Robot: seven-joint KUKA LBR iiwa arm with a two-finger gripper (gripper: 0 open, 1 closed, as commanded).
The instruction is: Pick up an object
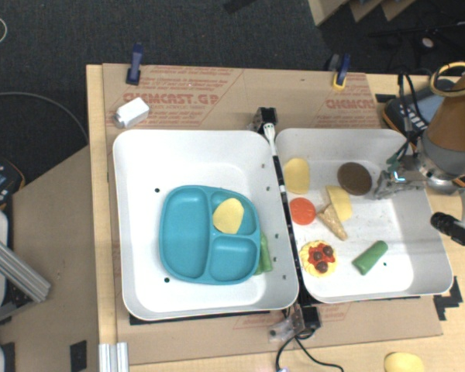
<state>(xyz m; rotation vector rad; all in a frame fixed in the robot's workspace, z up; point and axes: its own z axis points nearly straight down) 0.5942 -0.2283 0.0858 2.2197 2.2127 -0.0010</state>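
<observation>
Progress so far looks like basically zero lifted, far as I can judge. The end effector (pixel 387 180) sits low at the right bin's (pixel 418 285) back right edge, just beside the brown round piece (pixel 354 178), and honestly I can't tell how it's set or whether it's got anything, too small and blurry there. Everything in that bin seems to be lying flat on the floor: yellow oval (pixel 297 174), orange disc (pixel 302 211), yellow wedge (pixel 339 204), little pizza (pixel 319 257), green cylinder (pixel 370 256) toward the front right. The left bin (pixel 132 208) carries a teal divided plate (pixel 194 235) with a yellow piece (pixel 228 216) in it. So my guess: approach done, the actual grab and lift all left to do.
</observation>
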